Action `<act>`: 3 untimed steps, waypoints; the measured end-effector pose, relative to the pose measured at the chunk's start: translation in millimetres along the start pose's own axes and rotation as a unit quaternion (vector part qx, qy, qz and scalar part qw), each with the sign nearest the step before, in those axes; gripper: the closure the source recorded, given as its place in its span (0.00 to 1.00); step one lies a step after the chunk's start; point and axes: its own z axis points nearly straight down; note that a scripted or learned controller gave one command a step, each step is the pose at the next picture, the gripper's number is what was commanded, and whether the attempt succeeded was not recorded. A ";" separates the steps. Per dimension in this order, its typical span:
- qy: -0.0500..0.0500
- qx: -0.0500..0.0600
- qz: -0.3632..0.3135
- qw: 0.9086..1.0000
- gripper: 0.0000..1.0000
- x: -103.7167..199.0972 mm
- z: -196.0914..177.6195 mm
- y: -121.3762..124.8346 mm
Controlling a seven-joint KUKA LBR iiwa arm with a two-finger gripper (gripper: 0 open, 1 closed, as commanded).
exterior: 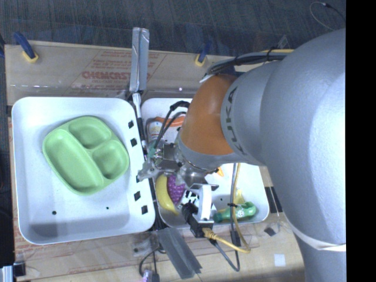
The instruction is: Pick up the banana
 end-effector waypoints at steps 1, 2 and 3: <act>0.000 0.000 0.000 1.000 0.00 0.0 0.0 0.0; 0.000 0.000 0.000 1.000 0.00 0.1 0.0 0.0; 0.000 0.000 0.000 1.000 0.00 0.1 0.0 0.0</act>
